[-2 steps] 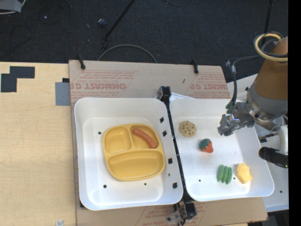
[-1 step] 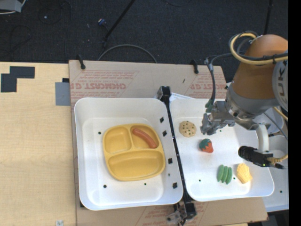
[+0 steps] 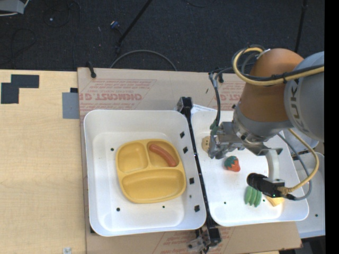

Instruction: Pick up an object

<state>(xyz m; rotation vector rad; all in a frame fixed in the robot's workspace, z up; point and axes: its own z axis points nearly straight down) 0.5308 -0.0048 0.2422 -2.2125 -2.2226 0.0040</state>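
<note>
One strawberry (image 3: 232, 164) (red) apparently beside gripper (image 3: 218, 151).

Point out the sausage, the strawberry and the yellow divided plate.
sausage (image 3: 163, 154), camera view, middle of its length, in the plate's upper right compartment.
strawberry (image 3: 232, 165), camera view, its red body, in the right bin.
yellow divided plate (image 3: 152, 187), camera view, bare floor of its large lower compartment.

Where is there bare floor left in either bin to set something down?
Left bin: a bare strip rings the yellow tray, widest along its near side. Right bin: bare in the near-left corner, below the strawberry. Crowded around the gripper and green toy.
</note>
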